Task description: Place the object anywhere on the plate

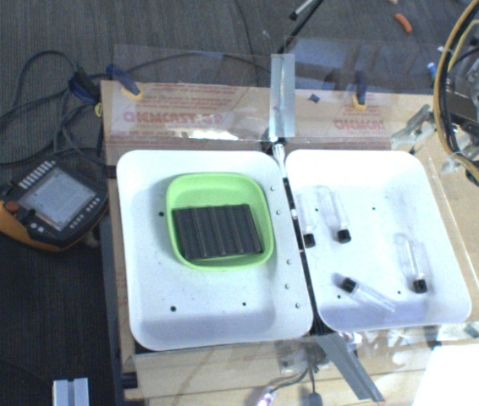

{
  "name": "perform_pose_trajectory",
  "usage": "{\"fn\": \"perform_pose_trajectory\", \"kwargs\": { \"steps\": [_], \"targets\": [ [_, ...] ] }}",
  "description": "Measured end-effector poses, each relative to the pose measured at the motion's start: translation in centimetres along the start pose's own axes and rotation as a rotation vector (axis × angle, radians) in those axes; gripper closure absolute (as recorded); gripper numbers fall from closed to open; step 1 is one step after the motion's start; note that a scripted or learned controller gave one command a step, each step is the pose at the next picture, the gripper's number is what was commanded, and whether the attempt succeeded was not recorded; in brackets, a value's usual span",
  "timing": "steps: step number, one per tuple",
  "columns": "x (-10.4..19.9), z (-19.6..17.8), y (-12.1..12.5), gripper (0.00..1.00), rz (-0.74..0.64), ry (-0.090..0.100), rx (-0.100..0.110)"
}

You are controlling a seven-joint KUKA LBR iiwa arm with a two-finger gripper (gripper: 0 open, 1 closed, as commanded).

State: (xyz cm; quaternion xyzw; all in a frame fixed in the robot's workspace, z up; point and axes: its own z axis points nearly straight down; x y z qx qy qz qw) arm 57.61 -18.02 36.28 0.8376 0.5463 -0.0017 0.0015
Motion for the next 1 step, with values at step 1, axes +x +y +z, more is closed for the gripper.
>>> {"fn": "perform_pose_trajectory", "kwargs": {
  "steps": [1],
  "targets": [
    [-2.63,5.16,0.52,0.0,0.126,-0.001,0.002]
  ]
}}
